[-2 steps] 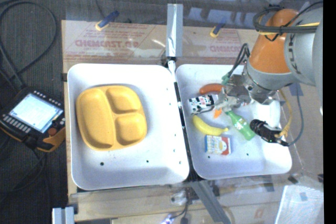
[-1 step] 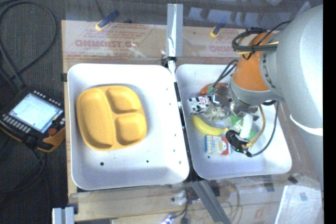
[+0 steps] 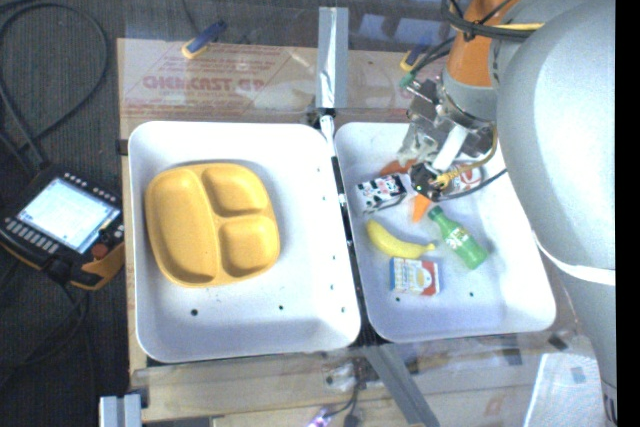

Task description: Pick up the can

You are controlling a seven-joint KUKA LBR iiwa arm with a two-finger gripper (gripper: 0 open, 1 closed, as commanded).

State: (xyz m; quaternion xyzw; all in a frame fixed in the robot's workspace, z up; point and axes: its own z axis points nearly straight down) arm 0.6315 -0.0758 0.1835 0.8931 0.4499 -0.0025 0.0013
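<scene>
A small red and white thing that looks like the can point(image 3: 465, 177) lies in the back part of the right bin point(image 3: 520, 310), partly hidden by the gripper. My gripper point(image 3: 422, 165) hangs low over that spot, just left of the can, reaching in from the upper right. A black and white patterned pack point(image 3: 384, 192) lies just left of the gripper. An orange carrot point(image 3: 420, 208) sits right below it.
The right bin also holds a yellow banana point(image 3: 395, 240), a green bottle point(image 3: 460, 241) and a small white, blue and red carton point(image 3: 415, 277). A yellow divided tray point(image 3: 212, 220) lies in the left bin point(image 3: 160, 325). The arm's large grey body covers the right side.
</scene>
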